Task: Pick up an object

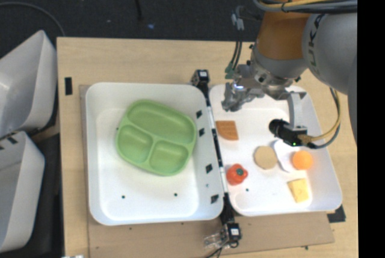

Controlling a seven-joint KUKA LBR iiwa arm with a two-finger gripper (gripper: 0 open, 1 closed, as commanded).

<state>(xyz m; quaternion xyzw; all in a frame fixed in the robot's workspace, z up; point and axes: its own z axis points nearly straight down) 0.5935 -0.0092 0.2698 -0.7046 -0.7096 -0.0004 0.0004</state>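
My gripper (pixel 263 107) hangs over the back of the right bin (pixel 328 181), under the grey arm with its orange band. Its fingers stand wide apart, one finger (pixel 233 97) near the bin's left wall and the other toward the right, with nothing between them. Just in front of the left finger lies a flat orange-brown square (pixel 226 130). Further forward are a tan round disc (pixel 265 157), an orange ball (pixel 302 159), a red tomato-like piece (pixel 237 174) and a yellow wedge (pixel 298 189).
The left bin (pixel 102 190) holds a green divided plate (pixel 156 137). A raised divider with black clips (pixel 212 148) separates the two bins. A black part with a cable (pixel 281 129) sits beside the right finger. White containers (pixel 24 88) stand off the bench at left.
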